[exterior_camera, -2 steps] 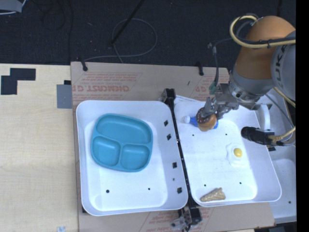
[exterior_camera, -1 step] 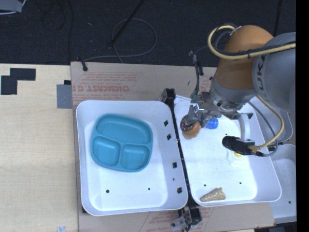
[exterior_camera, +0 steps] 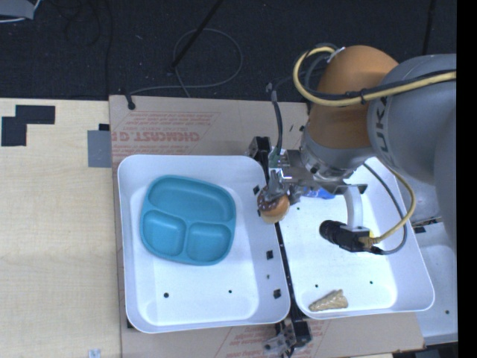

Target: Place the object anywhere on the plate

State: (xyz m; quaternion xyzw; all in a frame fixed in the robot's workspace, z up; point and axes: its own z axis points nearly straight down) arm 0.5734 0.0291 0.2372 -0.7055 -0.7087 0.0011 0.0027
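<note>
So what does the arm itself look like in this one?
The arm is grey and rounded, with a glossy orange band above the wrist. Yellow and black cables loop around it. The gripper is small, metallic and dark.

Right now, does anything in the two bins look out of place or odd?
Nothing looks spilled or broken. The blue plate lies flat in the left bin. A tan wedge-shaped piece lies alone near the right bin's front edge. A small round brown object sits at the pincer, above the divide between the bins.

I see a round brown bun (exterior_camera: 273, 207) over the seam between the two bins. The blue three-part plate (exterior_camera: 188, 220) lies flat in the left bin.
</note>
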